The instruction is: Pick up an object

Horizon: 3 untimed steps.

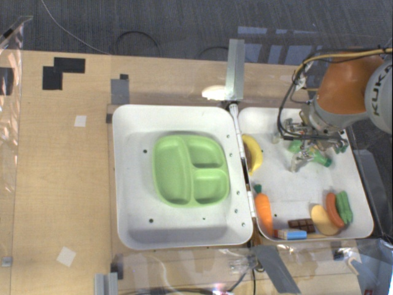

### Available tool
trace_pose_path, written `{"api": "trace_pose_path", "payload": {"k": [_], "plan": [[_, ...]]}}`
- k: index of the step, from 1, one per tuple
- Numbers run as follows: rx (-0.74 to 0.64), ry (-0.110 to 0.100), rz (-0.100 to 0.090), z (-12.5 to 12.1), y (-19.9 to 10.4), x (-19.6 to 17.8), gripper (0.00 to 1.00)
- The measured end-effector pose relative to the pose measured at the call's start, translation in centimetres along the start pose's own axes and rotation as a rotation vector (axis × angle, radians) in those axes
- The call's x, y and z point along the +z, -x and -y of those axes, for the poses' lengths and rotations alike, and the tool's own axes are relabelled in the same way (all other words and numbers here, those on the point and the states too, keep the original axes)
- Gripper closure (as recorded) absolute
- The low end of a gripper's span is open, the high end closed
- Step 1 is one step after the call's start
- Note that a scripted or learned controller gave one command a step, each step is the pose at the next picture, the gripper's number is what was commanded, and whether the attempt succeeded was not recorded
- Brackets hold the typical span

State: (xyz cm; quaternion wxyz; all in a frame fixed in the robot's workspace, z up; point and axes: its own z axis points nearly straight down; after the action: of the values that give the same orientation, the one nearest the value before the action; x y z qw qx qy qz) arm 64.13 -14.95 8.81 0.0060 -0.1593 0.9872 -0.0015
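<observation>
My gripper (303,157) hangs low over the upper middle of the right bin (362,192), under the orange band of the arm. A small green object (320,158) lies right at the gripper, partly hidden by it; I cannot tell whether it is held or just beneath. A yellow banana (252,152) rests against the bin's left wall. An orange carrot (263,209) lies at the lower left. Along the bin's front edge are a brown chocolate bar (301,225), a tan bun (323,219), a red sausage (333,206) and a green pod (344,206).
The left bin (132,226) holds a green divided plate (188,169) in its middle. A metal post (235,66) stands behind the wall between the bins. Black cables (286,106) loop off the wrist over the right bin's back.
</observation>
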Motion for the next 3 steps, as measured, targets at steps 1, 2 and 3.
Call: {"api": "trace_pose_path", "payload": {"k": [1, 2, 3], "plan": [[-0.007, 0.000, 0.001, -1.8, -0.3, -0.1, 0.00], [-0.138, 0.000, 0.001, -1.5, 0.5, 0.0, 0.00], [-0.560, 0.000, 0.002, 2.9, 1.4, -4.1, 0.00]]}}
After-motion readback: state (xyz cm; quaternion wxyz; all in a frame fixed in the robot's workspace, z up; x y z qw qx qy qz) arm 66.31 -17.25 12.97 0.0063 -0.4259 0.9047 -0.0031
